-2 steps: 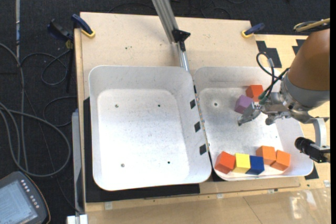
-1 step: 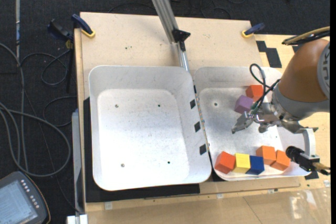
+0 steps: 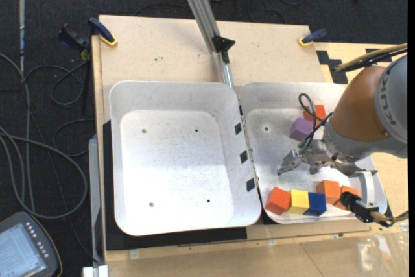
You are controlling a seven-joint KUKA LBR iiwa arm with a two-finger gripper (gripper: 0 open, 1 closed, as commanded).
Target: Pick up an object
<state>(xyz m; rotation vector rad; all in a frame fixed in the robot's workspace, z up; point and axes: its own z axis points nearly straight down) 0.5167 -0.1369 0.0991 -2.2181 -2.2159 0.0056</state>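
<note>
Purple block (image 3: 301,128), yellow block (image 3: 299,200), white bins (image 3: 130,97)

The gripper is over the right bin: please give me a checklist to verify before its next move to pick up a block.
1. Gripper over the right bin: ok.
2. Nothing between its fingers: ok.
3. Fingers apart enough for a block: cannot tell.
4. Targets in reach: purple block near; orange block, yellow block, blue block along the front wall: ok.
5. Those three touch, hard to separate: not ok.
6. Cable clear of the purple block: not ok.
</note>
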